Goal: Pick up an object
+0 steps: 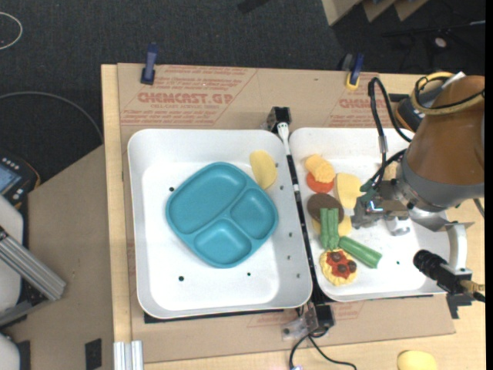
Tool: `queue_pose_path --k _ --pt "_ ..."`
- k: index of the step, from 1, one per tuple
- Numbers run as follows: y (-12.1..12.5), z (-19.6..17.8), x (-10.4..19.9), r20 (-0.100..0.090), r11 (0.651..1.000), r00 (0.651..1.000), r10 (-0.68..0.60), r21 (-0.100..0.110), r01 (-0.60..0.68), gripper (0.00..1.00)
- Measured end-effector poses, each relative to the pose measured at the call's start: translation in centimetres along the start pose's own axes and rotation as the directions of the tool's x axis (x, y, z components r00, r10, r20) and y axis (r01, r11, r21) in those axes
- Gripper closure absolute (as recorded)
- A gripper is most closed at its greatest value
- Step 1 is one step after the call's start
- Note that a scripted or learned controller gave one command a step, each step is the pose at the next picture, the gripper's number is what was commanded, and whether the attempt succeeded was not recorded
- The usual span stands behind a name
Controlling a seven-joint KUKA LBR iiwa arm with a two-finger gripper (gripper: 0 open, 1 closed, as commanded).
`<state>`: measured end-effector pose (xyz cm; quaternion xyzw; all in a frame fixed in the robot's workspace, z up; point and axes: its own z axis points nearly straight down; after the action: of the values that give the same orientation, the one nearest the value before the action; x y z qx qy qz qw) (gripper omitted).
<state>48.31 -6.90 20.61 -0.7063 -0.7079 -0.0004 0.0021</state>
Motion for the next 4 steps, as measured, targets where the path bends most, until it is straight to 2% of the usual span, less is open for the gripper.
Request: queue_pose_path --k 1,2,3,4 --pt "-0.4 -5.8 -7.3 0.008 1.0 1.0 0.008 -0.009 -0.008 1.0" --pt "-0.4 -9.5 6.4 0.0 1.0 1.0 -0.012 -0.006 0.012 1.0" --pt "-0.3 -10.4 5.6 0.004 1.0 1.0 0.002 -0.006 -0.002 1.0" --pt "4.3 -4.4 4.5 0.004 1.0 1.0 0.004 0.0 -0.004 1.0"
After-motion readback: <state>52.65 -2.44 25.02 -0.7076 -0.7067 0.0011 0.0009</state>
